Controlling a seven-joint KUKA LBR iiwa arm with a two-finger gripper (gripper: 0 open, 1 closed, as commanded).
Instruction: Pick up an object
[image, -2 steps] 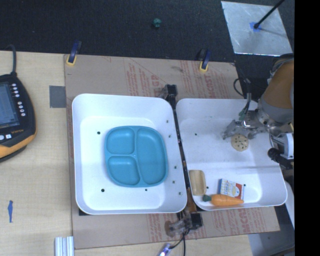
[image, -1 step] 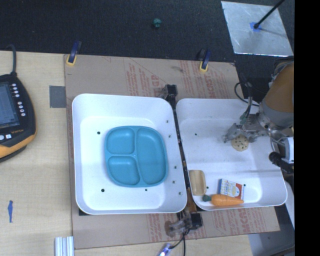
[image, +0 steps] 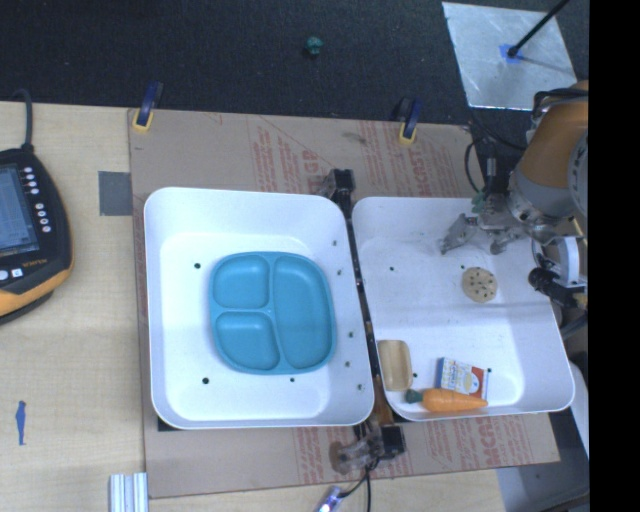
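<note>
My gripper (image: 478, 238) hangs over the far part of the right bin (image: 530, 330), open, with its fingers spread and nothing between them. A round speckled cookie (image: 479, 284) lies on the bin floor just in front of the gripper, apart from it. Along the bin's near edge lie an orange carrot (image: 450, 401), a small red, white and blue box (image: 461, 377) and a tan block (image: 394, 363). The grey arm with its orange band (image: 550, 140) comes in from the upper right.
The left bin (image: 170, 300) holds a blue divided plate (image: 272, 310). A teach pendant (image: 25, 235) rests on the bench at the far left. Clamps (image: 147, 106) hold the cardboard sheet under the bins at its back edge.
</note>
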